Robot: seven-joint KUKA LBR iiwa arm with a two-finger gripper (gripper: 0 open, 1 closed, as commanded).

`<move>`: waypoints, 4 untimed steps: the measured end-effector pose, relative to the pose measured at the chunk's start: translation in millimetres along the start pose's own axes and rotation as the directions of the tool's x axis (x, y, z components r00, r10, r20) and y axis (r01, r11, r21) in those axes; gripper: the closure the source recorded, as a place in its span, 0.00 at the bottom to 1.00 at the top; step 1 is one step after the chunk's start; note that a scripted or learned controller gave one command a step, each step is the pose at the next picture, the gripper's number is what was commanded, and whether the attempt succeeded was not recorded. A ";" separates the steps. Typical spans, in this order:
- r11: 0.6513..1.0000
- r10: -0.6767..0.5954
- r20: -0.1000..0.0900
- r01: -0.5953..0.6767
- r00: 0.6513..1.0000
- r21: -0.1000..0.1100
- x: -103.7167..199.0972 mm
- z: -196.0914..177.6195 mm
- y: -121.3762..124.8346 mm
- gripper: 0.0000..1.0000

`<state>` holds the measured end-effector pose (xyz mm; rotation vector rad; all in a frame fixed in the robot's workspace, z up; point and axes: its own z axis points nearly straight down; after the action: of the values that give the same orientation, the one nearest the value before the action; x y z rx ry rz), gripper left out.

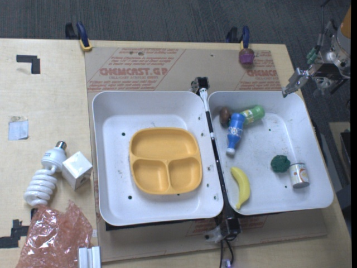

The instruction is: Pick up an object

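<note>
The pale wooden table (44, 110) carries a printed brown sheet (139, 66) with two white bins (106, 149) side by side — at lower left lie a spiral light bulb (43, 178), a small white cube (77, 169) and crumpled pink plastic (53, 236).

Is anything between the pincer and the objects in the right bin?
Nothing visible. The pincer sits at the right bin's upper right corner, with bare bin floor between it and the bottles, green ball, can and banana.
</note>
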<state>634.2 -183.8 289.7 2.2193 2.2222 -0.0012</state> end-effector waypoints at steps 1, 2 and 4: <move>1.000 0.002 -0.001 -0.002 1.000 0.000 -25.3 160.6 -34.0 0.00; 1.000 0.003 -0.001 -0.003 1.000 0.000 27.6 197.2 -84.0 0.00; 1.000 0.004 -0.002 -0.004 1.000 0.000 88.9 197.3 -156.6 0.00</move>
<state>477.6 -95.4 92.3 2.2245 2.2188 0.0003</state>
